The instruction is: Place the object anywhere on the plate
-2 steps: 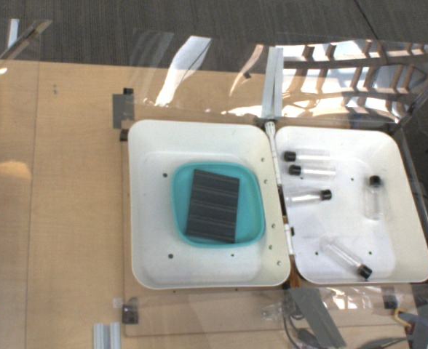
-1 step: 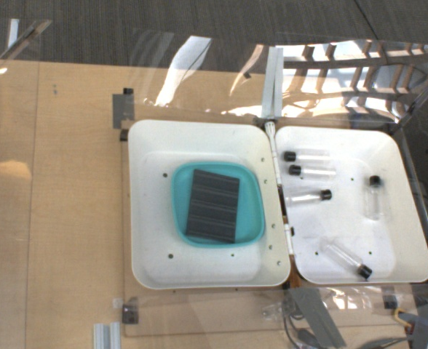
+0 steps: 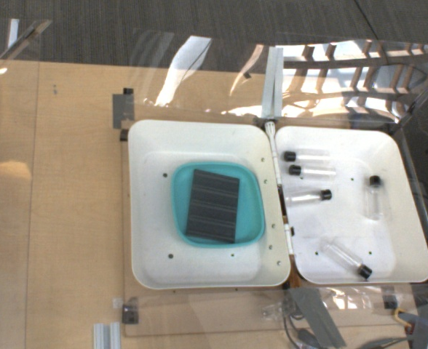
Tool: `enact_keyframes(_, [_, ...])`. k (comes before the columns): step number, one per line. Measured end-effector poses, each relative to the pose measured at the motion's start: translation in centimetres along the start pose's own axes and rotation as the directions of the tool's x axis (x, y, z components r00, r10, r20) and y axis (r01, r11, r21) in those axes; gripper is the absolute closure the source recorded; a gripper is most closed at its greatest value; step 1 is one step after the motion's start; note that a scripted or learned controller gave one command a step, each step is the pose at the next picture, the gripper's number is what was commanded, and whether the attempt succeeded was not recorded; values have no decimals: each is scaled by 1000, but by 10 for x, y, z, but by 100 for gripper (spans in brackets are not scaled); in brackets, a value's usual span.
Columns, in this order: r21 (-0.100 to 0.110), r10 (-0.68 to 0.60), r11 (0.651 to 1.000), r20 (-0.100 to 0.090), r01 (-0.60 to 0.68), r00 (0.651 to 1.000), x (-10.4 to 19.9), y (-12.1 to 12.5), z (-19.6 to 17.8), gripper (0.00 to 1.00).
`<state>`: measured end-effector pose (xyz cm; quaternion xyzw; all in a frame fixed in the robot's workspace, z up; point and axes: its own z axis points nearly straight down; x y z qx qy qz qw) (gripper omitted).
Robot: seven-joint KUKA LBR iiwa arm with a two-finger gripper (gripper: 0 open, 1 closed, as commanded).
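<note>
A teal plate [image 3: 252, 217] is being shown inside the white left bin [image 3: 148, 202], and a dark grey ribbed block [image 3: 213, 206] with fine horizontal lines is being carried on it. Clear tubes [image 3: 310, 195] with black caps are being shown in the white right bin [image 3: 407, 217]. The worktop [image 3: 54, 195] is being seen as pale tan wood.
</note>
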<state>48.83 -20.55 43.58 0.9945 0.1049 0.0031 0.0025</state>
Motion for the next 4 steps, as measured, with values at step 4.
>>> enact_keyframes(4, [0,-1,1000,0,1,1000,0,0,0,0])
